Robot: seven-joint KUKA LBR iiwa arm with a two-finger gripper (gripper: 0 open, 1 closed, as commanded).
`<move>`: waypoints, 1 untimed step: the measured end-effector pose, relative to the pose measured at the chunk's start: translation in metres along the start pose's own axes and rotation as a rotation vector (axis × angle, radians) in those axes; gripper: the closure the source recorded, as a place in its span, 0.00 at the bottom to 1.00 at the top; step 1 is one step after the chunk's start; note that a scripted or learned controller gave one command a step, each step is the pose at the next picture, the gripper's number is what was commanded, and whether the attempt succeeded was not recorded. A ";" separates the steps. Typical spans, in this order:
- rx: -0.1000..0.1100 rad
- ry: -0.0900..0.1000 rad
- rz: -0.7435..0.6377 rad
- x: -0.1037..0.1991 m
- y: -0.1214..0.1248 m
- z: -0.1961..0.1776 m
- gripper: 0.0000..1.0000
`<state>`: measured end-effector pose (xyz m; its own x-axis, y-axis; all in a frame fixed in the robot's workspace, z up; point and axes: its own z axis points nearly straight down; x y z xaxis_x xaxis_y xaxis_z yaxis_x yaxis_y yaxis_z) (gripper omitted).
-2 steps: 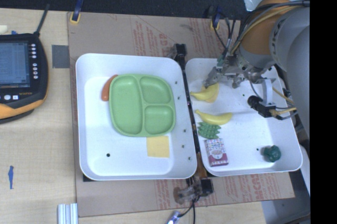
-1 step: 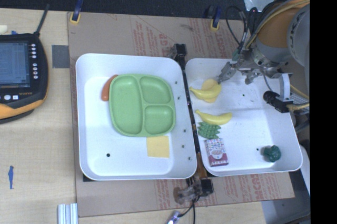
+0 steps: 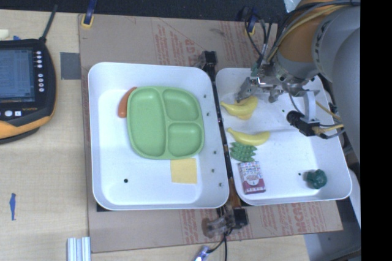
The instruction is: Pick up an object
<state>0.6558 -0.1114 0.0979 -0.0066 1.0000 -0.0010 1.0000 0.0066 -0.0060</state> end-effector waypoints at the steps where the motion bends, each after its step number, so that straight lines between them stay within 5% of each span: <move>1: 0.001 0.000 0.000 0.008 0.000 0.006 0.00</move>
<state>0.6559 -0.1037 0.0921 -0.0066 1.0000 -0.0011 1.0000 0.0066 -0.0068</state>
